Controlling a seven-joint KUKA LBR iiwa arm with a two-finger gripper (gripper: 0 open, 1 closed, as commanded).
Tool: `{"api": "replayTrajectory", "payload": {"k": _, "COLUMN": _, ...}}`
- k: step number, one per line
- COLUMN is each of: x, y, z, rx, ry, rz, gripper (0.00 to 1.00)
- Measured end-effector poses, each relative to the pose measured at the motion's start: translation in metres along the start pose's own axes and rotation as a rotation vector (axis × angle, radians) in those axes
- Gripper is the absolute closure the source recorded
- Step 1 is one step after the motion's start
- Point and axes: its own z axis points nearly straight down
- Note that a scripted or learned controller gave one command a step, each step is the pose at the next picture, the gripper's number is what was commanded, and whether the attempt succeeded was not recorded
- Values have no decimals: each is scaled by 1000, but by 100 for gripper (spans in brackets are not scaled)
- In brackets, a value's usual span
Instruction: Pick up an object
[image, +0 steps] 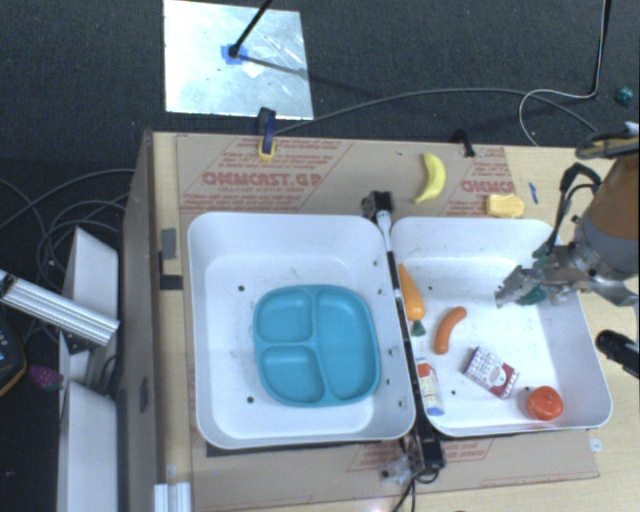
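In the right bin (560, 415) lie an orange carrot (410, 292), an orange sausage (449, 329), a red and white box (490, 371), a red tomato (545, 403) and a small bottle (430, 388) against the left wall. My gripper (518, 288) hangs over the upper right part of this bin, pointing left and down. It is to the right of the sausage and above the box, apart from both. Nothing shows in its grasp.
The left bin (225, 250) holds a blue divided plate (316, 344). A banana (432, 178) and a yellow piece (505, 205) lie on the cardboard behind the right bin. Cables run along the back and over the divider between the bins.
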Motion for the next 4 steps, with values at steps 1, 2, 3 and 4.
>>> {"api": "replayTrajectory", "payload": {"k": 1, "x": 42, "y": 30, "z": 111, "rx": -1, "ry": 0, "rz": 0, "gripper": 0}}
{"api": "replayTrajectory", "payload": {"k": 2, "x": 42, "y": 31, "z": 101, "rx": -2, "ry": 0, "rz": -1, "gripper": 100}}
{"api": "replayTrajectory", "payload": {"k": 3, "x": 42, "y": 31, "z": 101, "rx": -2, "ry": 0, "rz": -1, "gripper": 0}}
{"api": "replayTrajectory", "payload": {"k": 4, "x": 77, "y": -5, "z": 111, "rx": 0, "ry": 0, "rz": 1, "gripper": 0}}
